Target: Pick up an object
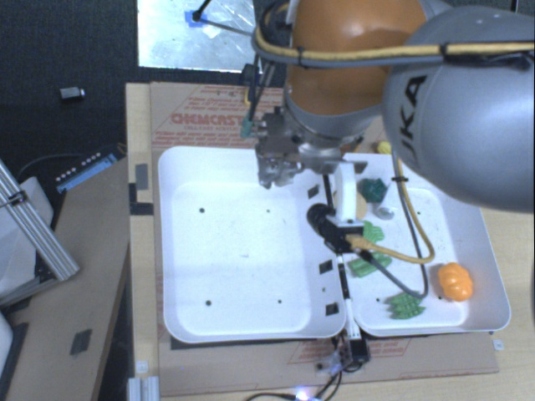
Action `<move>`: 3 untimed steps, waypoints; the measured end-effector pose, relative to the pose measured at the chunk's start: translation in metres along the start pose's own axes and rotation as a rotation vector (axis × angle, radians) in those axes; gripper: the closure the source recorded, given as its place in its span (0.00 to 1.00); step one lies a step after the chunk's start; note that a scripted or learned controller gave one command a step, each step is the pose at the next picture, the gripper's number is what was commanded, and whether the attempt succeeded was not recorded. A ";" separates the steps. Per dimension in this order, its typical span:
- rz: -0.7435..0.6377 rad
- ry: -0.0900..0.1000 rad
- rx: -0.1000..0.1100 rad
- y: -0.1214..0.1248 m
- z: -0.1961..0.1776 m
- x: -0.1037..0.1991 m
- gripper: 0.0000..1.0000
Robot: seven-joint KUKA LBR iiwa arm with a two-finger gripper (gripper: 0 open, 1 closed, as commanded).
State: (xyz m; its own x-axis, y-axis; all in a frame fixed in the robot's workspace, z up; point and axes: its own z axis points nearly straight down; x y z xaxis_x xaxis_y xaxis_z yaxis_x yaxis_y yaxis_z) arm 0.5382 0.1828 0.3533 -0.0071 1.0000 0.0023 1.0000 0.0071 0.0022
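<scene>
Two white bins stood side by side on the bench, and the objects of the task were all in the right bin (489,303): an orange object (455,281) near its far right side, a green toy (405,308) close to the front rim, a dark green piece (374,190) near the back, and some more small green pieces (365,245) just beside the divider between the bins. The left bin (180,224) had only small dark marks on its floor. The gripper (274,172) hung over the back part of the left bin, near the divider, below the big orange band of the arm (359,23). No object could be seen at its tip, and whether it was open or closed could not be told, because the wrist covered most of it. The step in hand seemed to be the approach, before any grasp. As a judgement, the next move called for a shift across the divider to the right bin, then a descent over one object; the orange one stood well apart from the others and looked the easiest target.
</scene>
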 end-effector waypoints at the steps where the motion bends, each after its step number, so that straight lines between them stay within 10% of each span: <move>1: 0.002 0.000 -0.009 0.097 -0.038 0.006 1.00; 2: 0.006 -0.001 -0.003 0.131 -0.082 -0.023 1.00; 3: 0.001 -0.002 0.006 0.032 -0.097 -0.012 1.00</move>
State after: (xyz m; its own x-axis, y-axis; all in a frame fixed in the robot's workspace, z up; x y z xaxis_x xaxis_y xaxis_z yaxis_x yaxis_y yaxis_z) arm 0.5702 0.1708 0.4502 -0.0061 1.0000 0.0005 1.0000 0.0061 -0.0038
